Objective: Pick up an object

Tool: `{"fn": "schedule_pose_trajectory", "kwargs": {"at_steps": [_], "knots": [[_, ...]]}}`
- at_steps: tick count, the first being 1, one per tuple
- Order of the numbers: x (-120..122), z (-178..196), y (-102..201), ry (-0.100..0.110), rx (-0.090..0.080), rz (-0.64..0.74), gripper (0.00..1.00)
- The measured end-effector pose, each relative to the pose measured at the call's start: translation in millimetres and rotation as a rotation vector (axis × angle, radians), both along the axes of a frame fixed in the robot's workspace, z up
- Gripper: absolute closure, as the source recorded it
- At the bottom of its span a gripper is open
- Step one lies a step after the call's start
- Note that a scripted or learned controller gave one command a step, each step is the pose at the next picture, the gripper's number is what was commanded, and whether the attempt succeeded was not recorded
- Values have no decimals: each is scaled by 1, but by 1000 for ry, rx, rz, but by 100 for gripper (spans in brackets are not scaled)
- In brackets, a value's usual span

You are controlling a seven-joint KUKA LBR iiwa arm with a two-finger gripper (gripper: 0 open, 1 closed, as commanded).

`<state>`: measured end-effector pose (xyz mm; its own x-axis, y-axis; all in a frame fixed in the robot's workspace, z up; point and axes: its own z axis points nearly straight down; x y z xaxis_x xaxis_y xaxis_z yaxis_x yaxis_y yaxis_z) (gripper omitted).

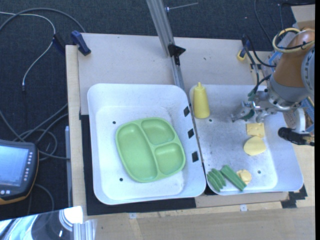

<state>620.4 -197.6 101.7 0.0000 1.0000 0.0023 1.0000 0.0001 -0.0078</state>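
Hovering my gripper (248, 110) over the right bin (285, 181), with nothing picked up yet.

I can't tell if the hand is wide or narrow, since it is small and blurry from up here, and I see nothing held in it. The closest thing to grab is the yellow square block (255, 129), just below the hand and a bit toward the arm. Below that lies a round yellow piece (254, 146). I think I should line up right over the block, come straight down, and close slowly so it doesn't slide away. Far to the side of the hand stands a yellow bottle (200, 101), near the wall between the bins. Further down lie some green beans (226, 178) and a small yellow bit (244, 176). In the left bin (100, 99) sits a green tray (150, 149) with three parts, and nothing is in them.
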Motion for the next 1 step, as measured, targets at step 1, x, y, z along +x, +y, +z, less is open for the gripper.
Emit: {"fn": "schedule_pose_trajectory", "kwargs": {"at_steps": [1], "knots": [[3, 16, 0, -10, -2, 1, 100]]}}
